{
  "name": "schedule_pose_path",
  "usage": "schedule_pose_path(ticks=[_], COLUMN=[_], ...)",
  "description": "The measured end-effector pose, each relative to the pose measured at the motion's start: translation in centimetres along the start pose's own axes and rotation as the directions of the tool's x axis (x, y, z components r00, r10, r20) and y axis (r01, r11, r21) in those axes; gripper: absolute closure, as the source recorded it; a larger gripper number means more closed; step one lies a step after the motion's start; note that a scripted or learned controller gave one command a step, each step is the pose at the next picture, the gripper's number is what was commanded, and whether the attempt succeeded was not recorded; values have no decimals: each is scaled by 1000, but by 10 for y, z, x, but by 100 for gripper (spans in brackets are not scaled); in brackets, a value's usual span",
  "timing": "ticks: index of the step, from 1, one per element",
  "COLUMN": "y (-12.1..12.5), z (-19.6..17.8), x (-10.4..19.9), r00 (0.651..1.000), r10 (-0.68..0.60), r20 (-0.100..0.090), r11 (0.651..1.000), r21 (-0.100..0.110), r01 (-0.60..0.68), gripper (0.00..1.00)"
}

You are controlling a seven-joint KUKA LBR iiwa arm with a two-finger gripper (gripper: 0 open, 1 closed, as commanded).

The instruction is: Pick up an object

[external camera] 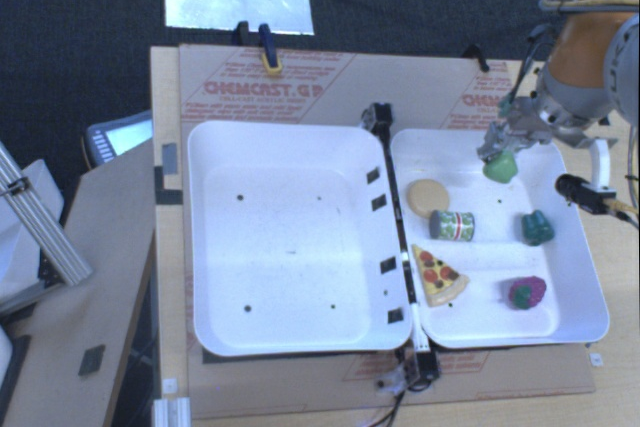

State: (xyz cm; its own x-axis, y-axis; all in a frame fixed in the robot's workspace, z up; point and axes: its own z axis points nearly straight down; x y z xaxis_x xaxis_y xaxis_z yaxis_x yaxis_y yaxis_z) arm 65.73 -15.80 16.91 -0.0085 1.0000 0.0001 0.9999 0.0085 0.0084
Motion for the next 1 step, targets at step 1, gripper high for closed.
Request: schedule_pose_path(ticks=[1], y=[13], z=[-9], x=[75], r00=[1000], r10=[-2], r20=[-1], r11=[1000], r21=[5], r01=[2], gripper=[100])
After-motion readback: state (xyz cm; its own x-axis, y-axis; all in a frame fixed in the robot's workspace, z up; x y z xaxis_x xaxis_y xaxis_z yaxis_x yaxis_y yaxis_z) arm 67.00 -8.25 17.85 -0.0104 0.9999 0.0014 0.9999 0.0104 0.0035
